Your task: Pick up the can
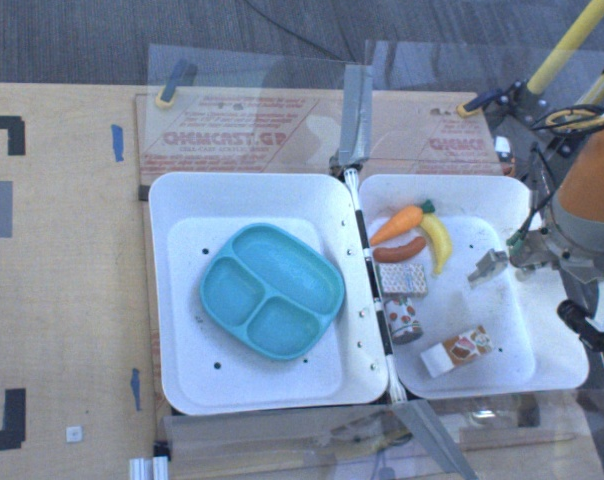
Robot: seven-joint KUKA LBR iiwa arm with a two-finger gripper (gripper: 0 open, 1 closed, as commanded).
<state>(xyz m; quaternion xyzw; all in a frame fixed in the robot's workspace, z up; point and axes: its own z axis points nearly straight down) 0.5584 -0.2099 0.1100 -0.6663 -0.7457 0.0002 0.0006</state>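
The can [404, 319] is small, with a white and red label. It sits near the left wall of the right bin [557, 366], just below a small patterned box [403, 280]. My gripper [489, 266] hangs over the middle right of the same bin, up and to the right of the can and well apart from it. Nothing shows between its tips. The grey arm with its orange band [588, 183] comes in from the right edge.
In the right bin also lie a carrot [397, 222], a banana [438, 240], a sausage [399, 250] and a small white and red carton [457, 350]. The left bin [172, 268] holds a blue divided plate [272, 290]. A metal divider [356, 118] stands behind the bins.
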